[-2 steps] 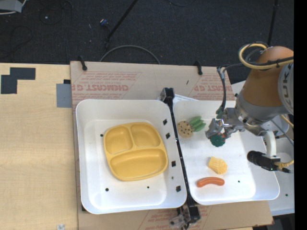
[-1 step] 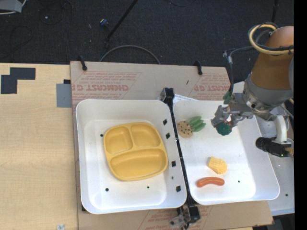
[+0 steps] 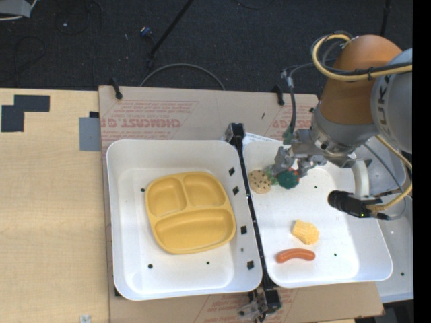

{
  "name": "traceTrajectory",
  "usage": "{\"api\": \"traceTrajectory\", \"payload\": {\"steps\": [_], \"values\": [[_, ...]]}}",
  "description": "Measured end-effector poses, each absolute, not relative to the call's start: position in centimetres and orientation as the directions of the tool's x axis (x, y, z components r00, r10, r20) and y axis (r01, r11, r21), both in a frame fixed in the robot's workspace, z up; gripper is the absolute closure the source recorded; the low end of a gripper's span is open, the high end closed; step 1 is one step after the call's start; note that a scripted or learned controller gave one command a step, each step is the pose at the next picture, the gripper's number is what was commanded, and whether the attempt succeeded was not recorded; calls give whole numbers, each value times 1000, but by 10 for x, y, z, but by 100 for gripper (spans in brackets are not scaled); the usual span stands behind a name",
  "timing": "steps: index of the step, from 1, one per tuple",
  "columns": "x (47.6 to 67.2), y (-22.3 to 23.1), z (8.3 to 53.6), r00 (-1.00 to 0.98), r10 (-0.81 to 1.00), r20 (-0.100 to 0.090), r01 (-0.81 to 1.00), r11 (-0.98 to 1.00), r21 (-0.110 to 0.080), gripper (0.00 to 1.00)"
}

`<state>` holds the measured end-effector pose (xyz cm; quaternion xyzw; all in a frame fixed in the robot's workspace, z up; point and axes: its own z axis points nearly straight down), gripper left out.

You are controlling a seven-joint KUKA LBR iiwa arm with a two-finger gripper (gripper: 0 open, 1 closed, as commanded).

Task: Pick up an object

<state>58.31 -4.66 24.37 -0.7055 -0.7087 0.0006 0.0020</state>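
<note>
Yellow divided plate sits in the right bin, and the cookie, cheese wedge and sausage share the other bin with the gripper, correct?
Not quite. The camera view shows the yellow divided plate in the left bin. The cookie, cheese wedge and sausage lie in the right bin, where the gripper is.

We take this for a robotics lab; white bins (image 3: 121, 180) on cardboard sheeting (image 3: 175, 116), wooden counter (image 3: 47, 214), loose cables (image 3: 182, 73) over dark floor, industrial arm (image 3: 357, 79)
</note>
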Motion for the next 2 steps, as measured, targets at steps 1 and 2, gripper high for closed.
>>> {"api": "traceTrajectory", "payload": {"steps": [1, 2], "values": [[581, 8, 232, -5, 1000, 2, 1000, 5, -6, 100], [589, 69, 237, -6, 1000, 2, 1000, 6, -3, 100]]}}
